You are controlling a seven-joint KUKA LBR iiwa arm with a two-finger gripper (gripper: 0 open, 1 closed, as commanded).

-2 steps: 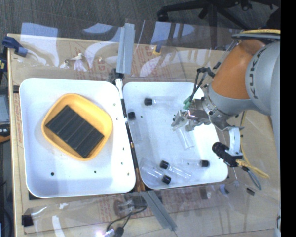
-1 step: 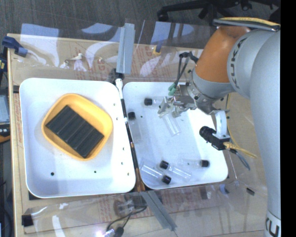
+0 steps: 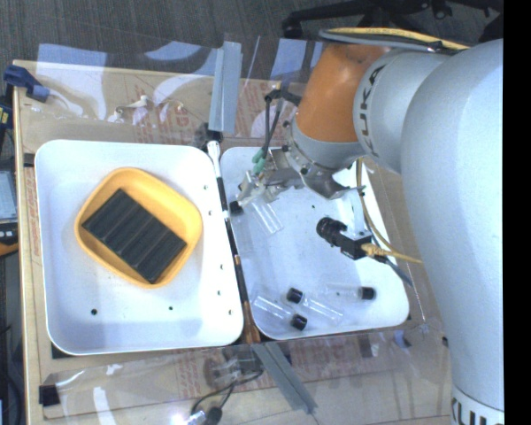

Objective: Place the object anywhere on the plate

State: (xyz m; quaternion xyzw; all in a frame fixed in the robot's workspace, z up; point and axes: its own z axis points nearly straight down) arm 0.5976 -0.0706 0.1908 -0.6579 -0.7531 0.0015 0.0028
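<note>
Here, small clear tubes with black caps [image 3: 294,306] are seen lying flat at the near end of the right bin [image 3: 389,312]. Farther up that bin, the gripper [image 3: 258,184] hangs; whether anything is held cannot be told. The ribbed yellow plate [image 3: 140,227] sits leftward, across the bins' shared wall.

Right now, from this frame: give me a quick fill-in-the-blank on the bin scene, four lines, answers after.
1. The yellow plate lies in the ____ bin.
2. The dark ridged pad rests on the ____.
3. The clear vials with black caps lie in the ____ bin.
4. The band above the arm's wrist is ____.

Missing words: left; plate; right; orange
</note>
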